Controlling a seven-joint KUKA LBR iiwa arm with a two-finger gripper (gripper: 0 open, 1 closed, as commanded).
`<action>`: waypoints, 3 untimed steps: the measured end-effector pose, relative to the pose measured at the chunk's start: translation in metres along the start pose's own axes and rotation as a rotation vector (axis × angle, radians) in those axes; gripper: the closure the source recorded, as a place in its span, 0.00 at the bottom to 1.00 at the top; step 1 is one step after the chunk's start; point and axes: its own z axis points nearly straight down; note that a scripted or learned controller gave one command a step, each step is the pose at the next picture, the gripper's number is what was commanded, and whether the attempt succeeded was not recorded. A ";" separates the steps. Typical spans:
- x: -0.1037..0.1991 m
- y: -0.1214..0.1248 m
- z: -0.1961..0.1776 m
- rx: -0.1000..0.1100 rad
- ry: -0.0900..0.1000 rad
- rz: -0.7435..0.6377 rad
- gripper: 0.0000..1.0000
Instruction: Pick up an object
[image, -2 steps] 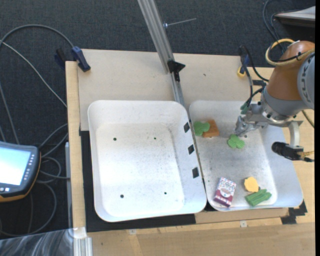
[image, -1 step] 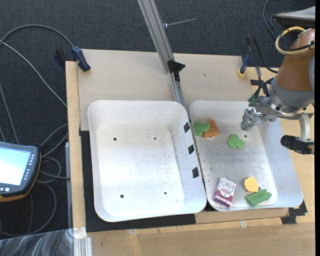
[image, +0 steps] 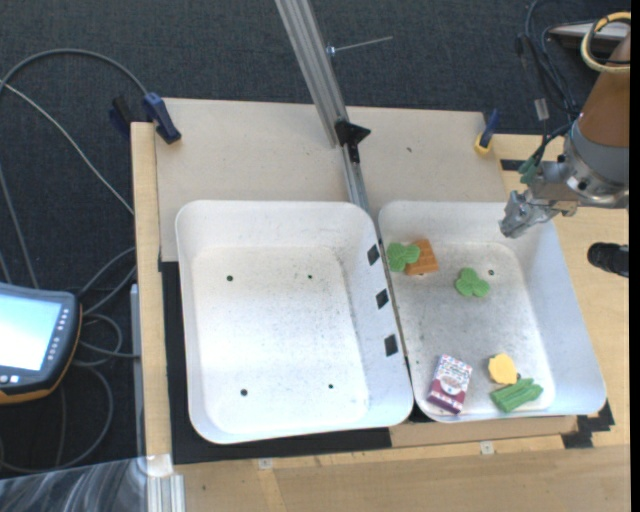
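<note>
The right bin (image: 560, 300) holds several small items. A green piece (image: 402, 257) lies against an orange block (image: 424, 258) near its far left corner. Another green piece (image: 472, 284) sits near the middle. At the near edge lie a purple and white packet (image: 451, 383), a yellow piece (image: 502, 369) and a green ridged piece (image: 516, 394). My gripper (image: 517, 218) hangs over the bin's far right corner, above and to the right of the middle green piece, with nothing visible between its fingers.
The left bin (image: 200, 240) stands beside the right one. A metal rail (image: 322, 90) slants down from the top to the divide between the bins. Blue clamps (image: 162, 116) hold the bench board. A tablet (image: 30, 335) lies off the bench's left side.
</note>
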 end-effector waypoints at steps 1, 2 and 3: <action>0.000 0.001 -0.026 0.002 0.001 0.000 1.00; 0.059 0.013 -0.031 0.004 0.003 -0.006 1.00; 0.116 0.015 -0.016 0.012 0.005 -0.006 1.00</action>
